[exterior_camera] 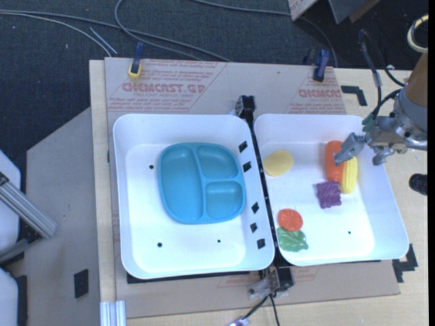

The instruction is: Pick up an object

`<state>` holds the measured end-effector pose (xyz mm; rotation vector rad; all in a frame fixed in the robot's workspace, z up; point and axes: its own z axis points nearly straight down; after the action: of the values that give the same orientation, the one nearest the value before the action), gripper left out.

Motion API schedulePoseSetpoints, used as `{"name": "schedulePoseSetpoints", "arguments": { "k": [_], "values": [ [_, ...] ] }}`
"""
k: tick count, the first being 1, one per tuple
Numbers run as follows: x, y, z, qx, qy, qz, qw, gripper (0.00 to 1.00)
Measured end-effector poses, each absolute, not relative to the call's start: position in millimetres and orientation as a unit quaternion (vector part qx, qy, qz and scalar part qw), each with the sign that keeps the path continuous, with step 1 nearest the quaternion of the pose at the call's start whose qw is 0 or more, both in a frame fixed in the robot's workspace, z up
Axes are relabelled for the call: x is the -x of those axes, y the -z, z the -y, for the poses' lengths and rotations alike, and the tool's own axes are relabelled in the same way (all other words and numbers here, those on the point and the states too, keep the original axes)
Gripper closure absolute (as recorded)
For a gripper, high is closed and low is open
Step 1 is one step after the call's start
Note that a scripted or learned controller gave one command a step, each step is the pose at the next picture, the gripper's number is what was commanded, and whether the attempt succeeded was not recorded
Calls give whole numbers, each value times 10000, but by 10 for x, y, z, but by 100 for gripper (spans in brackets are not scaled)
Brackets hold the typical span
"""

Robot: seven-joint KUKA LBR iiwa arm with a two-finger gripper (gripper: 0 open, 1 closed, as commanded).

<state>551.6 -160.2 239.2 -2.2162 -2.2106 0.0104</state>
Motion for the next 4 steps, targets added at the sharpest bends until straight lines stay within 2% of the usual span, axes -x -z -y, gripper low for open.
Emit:
{"name": "schedulePoseSetpoints", "arguments": {
  "k": [1, 4],
  "values": [
    [-5541, -2453, 1599, 7069, 1, 7073, 6, 0],
    [-5547, -870, 1693, 7071, -8, 7071, 26, 0]
  ]
}}
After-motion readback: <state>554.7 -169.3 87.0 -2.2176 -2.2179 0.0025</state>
